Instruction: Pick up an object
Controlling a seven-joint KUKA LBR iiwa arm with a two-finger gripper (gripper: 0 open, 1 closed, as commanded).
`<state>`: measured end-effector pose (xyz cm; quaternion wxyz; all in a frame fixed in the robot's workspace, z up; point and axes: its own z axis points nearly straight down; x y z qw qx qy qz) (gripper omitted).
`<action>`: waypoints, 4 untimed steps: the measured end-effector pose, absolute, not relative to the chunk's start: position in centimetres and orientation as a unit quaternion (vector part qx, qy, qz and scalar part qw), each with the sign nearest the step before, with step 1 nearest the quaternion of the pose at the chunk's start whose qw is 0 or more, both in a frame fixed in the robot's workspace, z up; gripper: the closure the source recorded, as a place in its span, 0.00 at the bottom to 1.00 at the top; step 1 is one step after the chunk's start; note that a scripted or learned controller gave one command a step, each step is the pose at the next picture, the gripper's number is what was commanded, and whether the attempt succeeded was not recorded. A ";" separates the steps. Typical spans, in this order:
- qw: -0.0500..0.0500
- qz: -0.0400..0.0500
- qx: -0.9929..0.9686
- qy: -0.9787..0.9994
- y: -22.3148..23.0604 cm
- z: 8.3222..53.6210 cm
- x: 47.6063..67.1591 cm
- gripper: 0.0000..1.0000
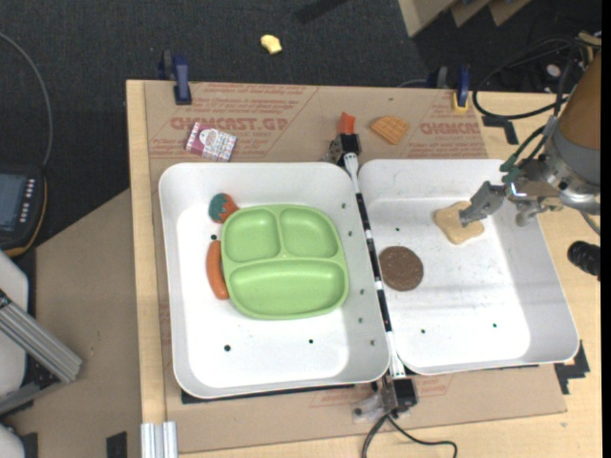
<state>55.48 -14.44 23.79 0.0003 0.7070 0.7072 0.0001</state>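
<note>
Hovering over the right bin (535, 284), the gripper (474, 210) touched a tan block (452, 225); its grip state couldn't be told. Below-left lay a brown disc (402, 267), with bare white floor beyond.

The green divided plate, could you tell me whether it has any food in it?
Empty: all three compartments of the green divided plate show bare green.
</note>
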 end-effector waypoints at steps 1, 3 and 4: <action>0.000 -0.001 0.708 0.706 -18.7 16.1 59.9 0.00; 0.000 0.000 0.706 0.709 -14.4 8.5 63.8 0.00; 0.003 0.001 0.707 0.708 -16.4 8.5 66.8 0.00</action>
